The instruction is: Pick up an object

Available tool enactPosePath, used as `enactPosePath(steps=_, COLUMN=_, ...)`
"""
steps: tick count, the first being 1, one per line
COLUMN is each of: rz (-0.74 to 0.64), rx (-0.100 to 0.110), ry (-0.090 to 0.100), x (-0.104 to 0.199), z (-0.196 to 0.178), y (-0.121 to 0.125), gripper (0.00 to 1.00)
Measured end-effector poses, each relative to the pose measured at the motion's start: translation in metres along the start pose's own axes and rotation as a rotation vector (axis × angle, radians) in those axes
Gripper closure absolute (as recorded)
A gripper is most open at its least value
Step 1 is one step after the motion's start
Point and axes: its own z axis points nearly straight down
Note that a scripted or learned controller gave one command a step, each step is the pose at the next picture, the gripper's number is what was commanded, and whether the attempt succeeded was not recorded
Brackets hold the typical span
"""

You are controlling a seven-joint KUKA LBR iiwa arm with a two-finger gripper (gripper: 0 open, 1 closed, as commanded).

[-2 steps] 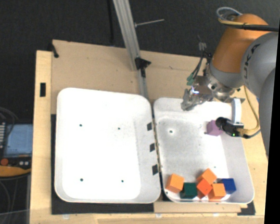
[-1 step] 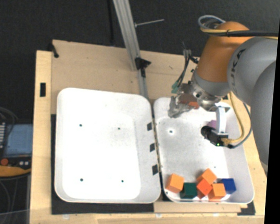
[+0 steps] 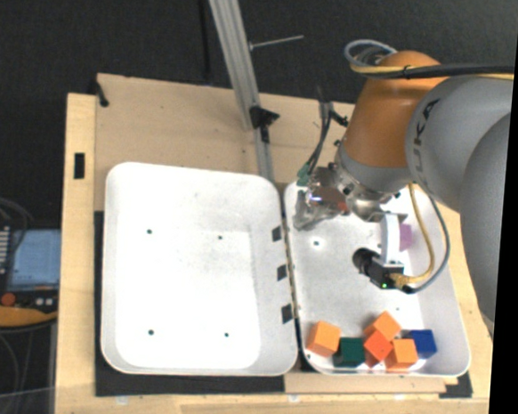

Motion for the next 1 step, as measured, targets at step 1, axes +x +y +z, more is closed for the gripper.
enactPosePath(steps=1, rz=-0.001, rx=0.000, ry=0.001, x=0.0497, z=-0.0090, y=-0.0125, gripper=1.00)
